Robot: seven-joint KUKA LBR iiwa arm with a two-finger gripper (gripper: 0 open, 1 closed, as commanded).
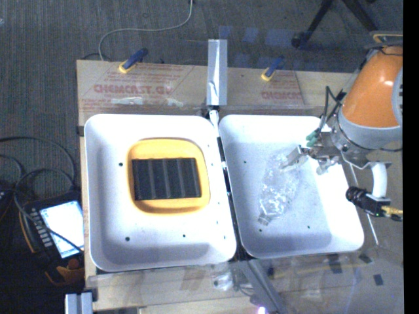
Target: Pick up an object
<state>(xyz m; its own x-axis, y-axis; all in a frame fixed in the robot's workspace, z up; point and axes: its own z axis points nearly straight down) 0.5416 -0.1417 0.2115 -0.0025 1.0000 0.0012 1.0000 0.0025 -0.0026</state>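
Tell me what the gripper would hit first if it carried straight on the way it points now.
Probably the clear plastic bottle lying in the right bin. The gripper sits at the bottle's upper end, pointing left and down. Depth is unclear, so it could meet the bin floor beside it instead.

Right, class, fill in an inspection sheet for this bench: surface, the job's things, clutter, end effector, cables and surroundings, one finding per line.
Surface: two shallow white bins side by side, left bin and right bin, on a brown board.
Job's things: yellow tray with a dark ribbed insert lying flat in the left bin; crumpled clear plastic bottle in the right bin.
Clutter: two blue-and-yellow clamps at the board's far edge.
End effector: end effector over the right bin's upper right, near the bottle's top; finger state unclear.
Cables: thin cable looping on the carpet; dark cables beside a lit tablet.
Surroundings: grey carpet, chair base.
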